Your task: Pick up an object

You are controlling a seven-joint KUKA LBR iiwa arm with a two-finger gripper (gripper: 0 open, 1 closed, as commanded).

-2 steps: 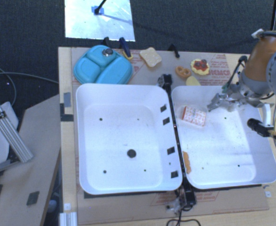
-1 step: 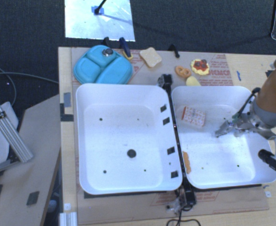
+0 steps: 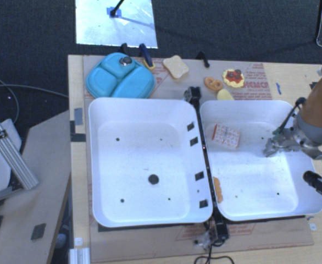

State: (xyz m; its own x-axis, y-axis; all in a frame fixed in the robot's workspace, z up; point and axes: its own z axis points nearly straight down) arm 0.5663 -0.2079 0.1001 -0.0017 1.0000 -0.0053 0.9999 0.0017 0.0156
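The arm comes in from three o'clock, its orange band showing high on the right and the grey wrist just below it. The wrist leans down toward nine o'clock, tilted rather than plumb. The gripper sits low at the end of it, pointing down and toward nine o'clock. A dark cable curves from the wrist toward the gripper on its twelve o'clock side.

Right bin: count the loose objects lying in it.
2. A red-patterned white packet lies upper left in the right bin; a small orange piece lies along its left wall. The arm may hide more at the right.
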